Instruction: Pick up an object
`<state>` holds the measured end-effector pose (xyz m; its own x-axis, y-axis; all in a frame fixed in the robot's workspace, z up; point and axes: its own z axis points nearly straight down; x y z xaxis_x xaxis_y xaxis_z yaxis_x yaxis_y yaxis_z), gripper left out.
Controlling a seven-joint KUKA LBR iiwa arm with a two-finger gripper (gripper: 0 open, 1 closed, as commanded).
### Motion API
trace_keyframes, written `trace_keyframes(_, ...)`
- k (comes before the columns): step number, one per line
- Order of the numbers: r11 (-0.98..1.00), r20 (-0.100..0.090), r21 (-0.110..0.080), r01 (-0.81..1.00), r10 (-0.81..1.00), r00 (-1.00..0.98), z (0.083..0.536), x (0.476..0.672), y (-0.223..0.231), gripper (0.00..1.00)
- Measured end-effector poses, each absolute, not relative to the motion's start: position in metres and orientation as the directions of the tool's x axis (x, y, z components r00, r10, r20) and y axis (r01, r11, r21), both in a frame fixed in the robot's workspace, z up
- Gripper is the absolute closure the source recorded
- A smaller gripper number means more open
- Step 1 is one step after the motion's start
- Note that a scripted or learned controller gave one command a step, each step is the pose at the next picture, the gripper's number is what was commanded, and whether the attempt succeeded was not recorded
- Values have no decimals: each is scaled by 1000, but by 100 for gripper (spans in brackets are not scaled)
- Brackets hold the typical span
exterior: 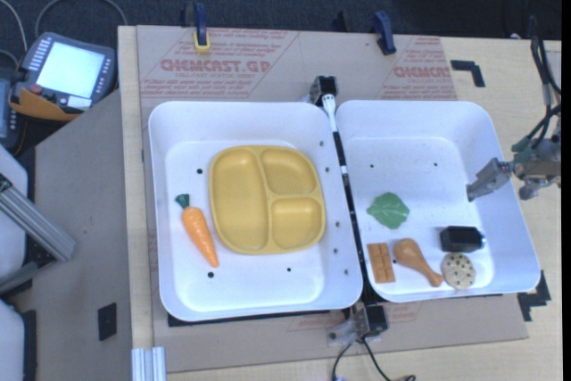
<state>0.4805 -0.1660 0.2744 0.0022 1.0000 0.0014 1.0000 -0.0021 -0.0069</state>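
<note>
The gripper (492, 178) hung over the right edge of the right bin (419, 116), and whether it was open or closed could not be told. The nearest objects, a black block (461, 238), a cookie (458, 270) and a chicken drumstick (417, 260), lay close together in the near corner, so a descent might hit the wall or push them. The arm was mostly cut off.

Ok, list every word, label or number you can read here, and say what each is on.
"CHEMCAST GP": red print on the brown board behind the left bin.
Smaller red line beneath it: too blurred to read.
Red print at the board's right, behind the right bin: cut off, unreadable.
Pendant screen: washed out.
</note>
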Motion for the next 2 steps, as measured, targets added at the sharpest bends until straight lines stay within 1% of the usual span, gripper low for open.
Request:
trace_keyframes(1,0,0,0,1000,1000,0,277,482,-166,0)
trace_keyframes(2,-1,3,-8,1000,1000,1,214,483,-165,0)
